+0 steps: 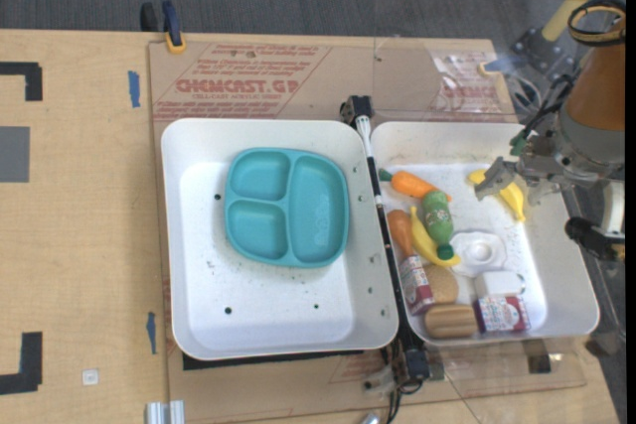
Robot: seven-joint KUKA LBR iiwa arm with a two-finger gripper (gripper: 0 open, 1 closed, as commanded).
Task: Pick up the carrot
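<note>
The carrot, orange with a green tip, lies in the upper left part of the right bin, just above a green bottle. My gripper hovers over the same bin's upper right part, roughly a hand's width to the right of the carrot and apart from it. Yellow shapes show right at the gripper; I cannot tell whether they are part of it or a toy lying beneath.
The right bin also holds a banana, an orange sausage-like piece, a small can, a bread roll, a white cup and a red-labelled box. A teal divided plate sits in the left bin.
</note>
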